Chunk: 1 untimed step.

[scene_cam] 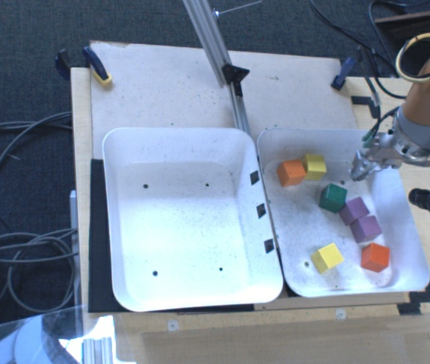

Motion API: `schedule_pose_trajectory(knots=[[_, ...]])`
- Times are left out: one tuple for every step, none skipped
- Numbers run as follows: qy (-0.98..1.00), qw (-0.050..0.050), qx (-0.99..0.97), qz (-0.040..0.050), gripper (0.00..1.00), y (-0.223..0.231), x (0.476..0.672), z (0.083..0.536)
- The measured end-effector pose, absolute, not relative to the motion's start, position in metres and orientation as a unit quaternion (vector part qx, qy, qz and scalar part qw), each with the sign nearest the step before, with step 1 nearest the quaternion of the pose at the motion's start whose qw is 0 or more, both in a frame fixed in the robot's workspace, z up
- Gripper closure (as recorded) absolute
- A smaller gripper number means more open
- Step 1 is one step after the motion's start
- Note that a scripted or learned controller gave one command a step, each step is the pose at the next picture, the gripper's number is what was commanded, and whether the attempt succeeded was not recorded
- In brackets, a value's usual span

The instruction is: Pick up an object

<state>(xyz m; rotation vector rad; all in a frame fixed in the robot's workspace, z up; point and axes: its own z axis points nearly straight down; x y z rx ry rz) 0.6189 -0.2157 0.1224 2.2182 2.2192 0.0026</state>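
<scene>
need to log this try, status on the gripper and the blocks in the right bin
Gripper low over right bin, nothing seen held. Green block nearest, just lower left. Purple blocks crowd it.

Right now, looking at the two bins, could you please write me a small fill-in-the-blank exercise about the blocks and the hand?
1. All the blocks lie in the ___ bin.
2. The green block touches a ___ block.
3. The hand hangs over the same bin, closest to the ___ block.
4. The orange block sits beside a ___ block.

Missing words: right; purple; green; yellow
</scene>
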Motion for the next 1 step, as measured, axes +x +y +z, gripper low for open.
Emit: schedule_pose_trajectory(knots=[[0.708,0.004,0.706,0.0019,1.0,-0.2135,0.628,0.1847]])
